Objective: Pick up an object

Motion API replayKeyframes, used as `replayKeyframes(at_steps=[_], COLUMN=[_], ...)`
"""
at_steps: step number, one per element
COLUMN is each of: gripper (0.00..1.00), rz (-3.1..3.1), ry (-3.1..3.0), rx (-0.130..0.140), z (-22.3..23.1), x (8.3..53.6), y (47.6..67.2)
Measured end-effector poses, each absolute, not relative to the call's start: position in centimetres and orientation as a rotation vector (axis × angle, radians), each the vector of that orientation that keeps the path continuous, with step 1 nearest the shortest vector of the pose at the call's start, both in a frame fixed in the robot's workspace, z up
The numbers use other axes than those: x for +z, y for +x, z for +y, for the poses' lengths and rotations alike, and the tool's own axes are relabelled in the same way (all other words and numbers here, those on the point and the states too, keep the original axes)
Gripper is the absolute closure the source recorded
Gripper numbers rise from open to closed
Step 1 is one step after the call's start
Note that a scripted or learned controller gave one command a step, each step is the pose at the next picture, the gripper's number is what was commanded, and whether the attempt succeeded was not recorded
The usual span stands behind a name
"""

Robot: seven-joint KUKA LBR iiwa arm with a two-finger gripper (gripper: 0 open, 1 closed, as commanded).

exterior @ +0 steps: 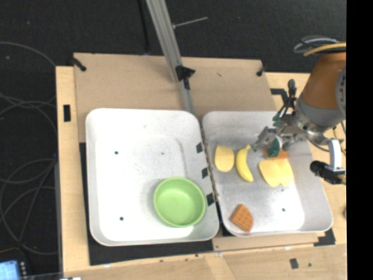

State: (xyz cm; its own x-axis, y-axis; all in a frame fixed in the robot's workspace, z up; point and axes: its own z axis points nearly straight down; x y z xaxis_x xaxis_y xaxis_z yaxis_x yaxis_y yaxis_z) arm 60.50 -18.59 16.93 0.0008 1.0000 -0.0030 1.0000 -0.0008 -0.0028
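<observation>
My gripper (273, 143) hangs low over the right bin (291, 214), near its upper right part. Right under its tip is a small orange and teal thing (274, 152); I cannot make out whether it is gripped. Just below it lies a yellow wedge-shaped block (276, 172). A banana (244, 165) and a yellow rounded piece (224, 158) lie to the left of the gripper. An orange waffle-like piece (242, 217) rests near the bin's front edge.
The left bin (128, 150) holds a green bowl (179, 201) at its front right. A slanted metal pole (169, 45) rises behind the bins. The grey arm with its orange band (323, 92) comes in from the right.
</observation>
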Motion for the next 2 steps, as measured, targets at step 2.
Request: replayKeyframes(at_steps=[2], gripper=[0.00], rz=[2.213], ry=[2.220], rx=[-0.002], z=[-18.7], x=[10.3], y=[60.6])
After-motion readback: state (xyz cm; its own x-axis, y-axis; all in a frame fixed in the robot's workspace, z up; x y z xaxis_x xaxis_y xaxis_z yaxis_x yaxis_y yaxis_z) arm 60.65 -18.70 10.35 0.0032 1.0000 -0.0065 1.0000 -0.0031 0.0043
